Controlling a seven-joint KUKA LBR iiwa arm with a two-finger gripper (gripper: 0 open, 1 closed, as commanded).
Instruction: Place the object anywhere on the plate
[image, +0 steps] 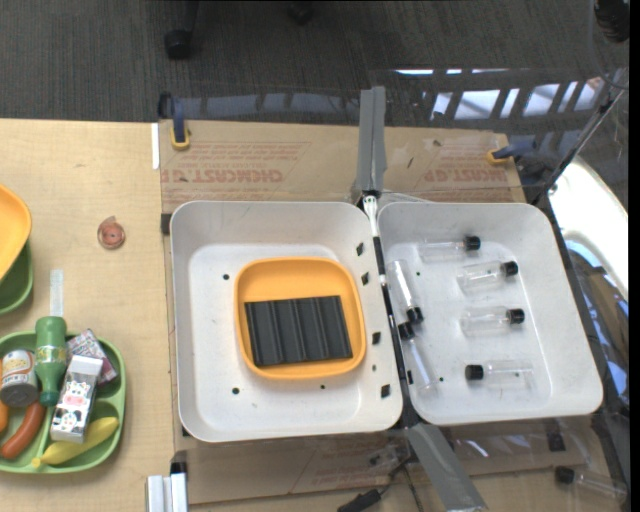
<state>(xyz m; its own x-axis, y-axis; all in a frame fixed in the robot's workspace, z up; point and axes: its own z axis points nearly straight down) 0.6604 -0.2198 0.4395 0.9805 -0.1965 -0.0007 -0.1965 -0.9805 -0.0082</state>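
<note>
Camera view, from above at a slant. Two shallow white plastic bins with rounded corners sat edge to edge on a sheet of brown printed cardboard (260, 165). In the left bin (185, 330) a yellow-orange plate (300, 272), squarish with rounded corners and a raised smooth rim, lay near the bin's centre. On the plate rested a dark grey slab (303, 331), rectangular, matte, with lengthwise ribs; it lay flat inside the rim, slightly nearer the plate's front edge. The right bin (560, 380) held clear tubes with black caps, all lying on their sides. Four of these were spaced from the back of the bin to the front: one near the back edge (455, 245), one just in front of it (490, 273), one about mid-bin (495, 319), and one towards the front edge (497, 372). Two further tubes lay along the bin's left wall, one farther back (402, 290) and one nearer the front (418, 360); their exact contact with the wall could not be told. On the light wooden table at the left stood a green compartment tray (100, 450) of glossy toy food, including an upright green bottle (50, 358). A small pink disc (111, 234) lay apart from it, towards the back. State of the gripper could not be told.
</note>
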